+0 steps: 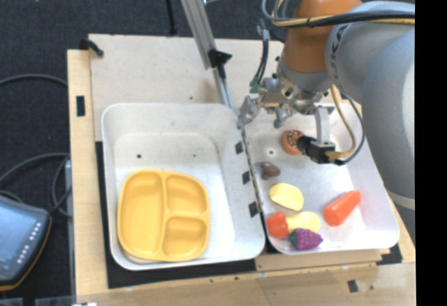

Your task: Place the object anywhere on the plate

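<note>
Arm poised over the right bin's back end, plate waiting in the left bin.

From the one camera above the desk: the gripper [269, 107] hangs over the far left corner of the right bin [377, 224], close to the wall shared with the left bin [112, 123]; I cannot tell how its jaws stand, and nothing visibly sits between them. The toy foods lie loose below: a brown round piece [292, 141] just beside the wrist, a small dark lump [269, 170], a yellow slice [286, 195], an orange carrot [341, 207], and a red piece [277, 225] and purple grapes [305, 239] at the near edge. The yellow divided plate [164, 215] rests in the left bin's near end, well apart, likely kept clear for the drop.
</note>
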